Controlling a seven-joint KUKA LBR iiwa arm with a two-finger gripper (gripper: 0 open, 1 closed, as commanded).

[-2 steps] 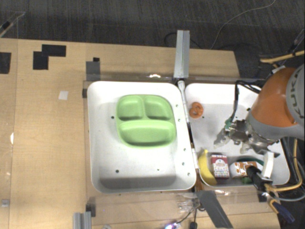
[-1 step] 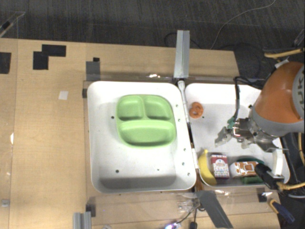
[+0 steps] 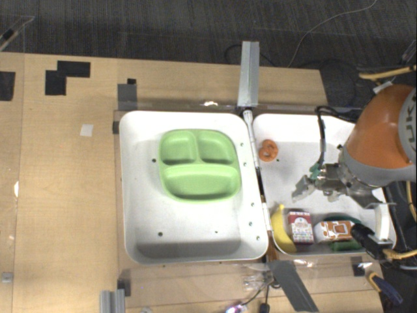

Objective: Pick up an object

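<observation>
Camera view, banana [image 3: 281, 230], cartons [image 3: 300, 227], green tray [image 3: 199, 163]

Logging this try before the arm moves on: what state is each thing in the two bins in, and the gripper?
Green tray: flat in the left bin, compartments bare.
Orange ball: loose in the right bin, near the divider.
Banana: lying at the near edge.
Red box: lying beside the banana.
Brown packet: lying right of the red box.
Gripper: above the right bin's floor, holding nothing visible.

Robotics lab: arm [image 3: 391, 135], bench [image 3: 58, 175], white bins [image 3: 130, 194].
</observation>
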